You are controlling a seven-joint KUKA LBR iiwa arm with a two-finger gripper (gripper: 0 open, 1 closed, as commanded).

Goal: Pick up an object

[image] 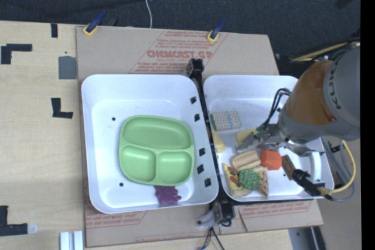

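Objects: clustered in right bin, partly hidden by arm.
Gripper: opening too indistinct to tell.
Left bin: green plate.

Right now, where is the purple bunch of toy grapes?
The purple bunch of toy grapes lies in the left white bin, against its near wall, just below the green divided plate.

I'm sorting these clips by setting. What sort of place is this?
Probably a robotics lab bench for picking trials: two shallow white bins clamped on cardboard, toy food such as a slice of pizza and purple grapes, and a grey-and-orange arm reaching in.
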